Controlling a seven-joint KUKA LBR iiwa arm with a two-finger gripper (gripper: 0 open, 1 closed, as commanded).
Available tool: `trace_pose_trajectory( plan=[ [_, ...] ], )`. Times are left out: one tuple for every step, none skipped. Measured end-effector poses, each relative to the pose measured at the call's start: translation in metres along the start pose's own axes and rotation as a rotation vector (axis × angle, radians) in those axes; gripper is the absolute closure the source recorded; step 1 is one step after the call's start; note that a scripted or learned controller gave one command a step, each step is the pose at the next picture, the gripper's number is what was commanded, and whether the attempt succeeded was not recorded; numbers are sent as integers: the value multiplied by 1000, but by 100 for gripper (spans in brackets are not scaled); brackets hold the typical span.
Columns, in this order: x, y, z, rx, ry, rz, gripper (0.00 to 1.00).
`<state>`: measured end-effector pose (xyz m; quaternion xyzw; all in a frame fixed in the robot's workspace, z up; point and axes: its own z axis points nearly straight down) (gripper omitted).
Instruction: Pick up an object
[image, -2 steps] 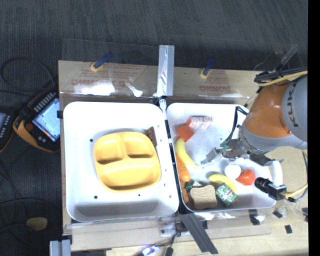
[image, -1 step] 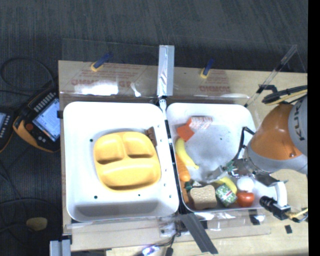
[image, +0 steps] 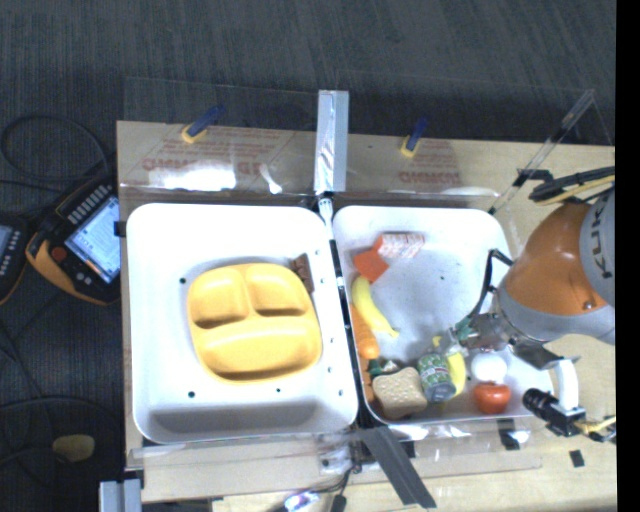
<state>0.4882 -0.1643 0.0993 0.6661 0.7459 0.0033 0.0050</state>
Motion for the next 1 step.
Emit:
trace_pose_trajectory(
  plan=[
    [101, 9, -137, 15, 2, 147, 100]
  ],
)
